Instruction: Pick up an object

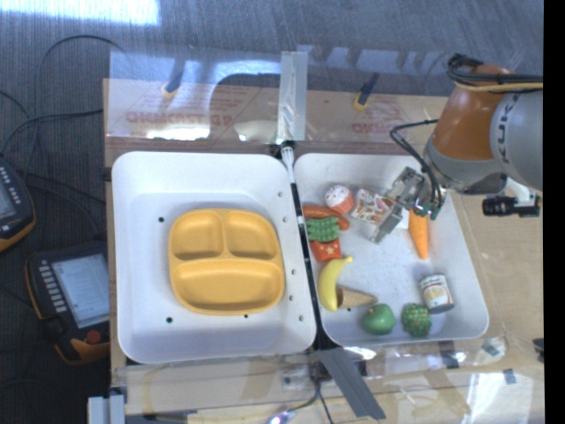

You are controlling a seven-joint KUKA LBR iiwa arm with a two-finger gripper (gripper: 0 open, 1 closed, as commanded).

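My gripper hangs low over the upper middle of the right bin, reaching in from the right. It is right against a small white and red carton; how it stands around the carton is unclear. An orange carrot lies just to the right of it. A round white and orange toy lies to the left of the carton. A banana, a cone, a green apple, a broccoli and a small can lie nearer the front.
The left bin holds a yellow divided plate. Red and green toy vegetables crowd the right bin's left wall. Bare floor shows in the right bin between the carrot and the can.
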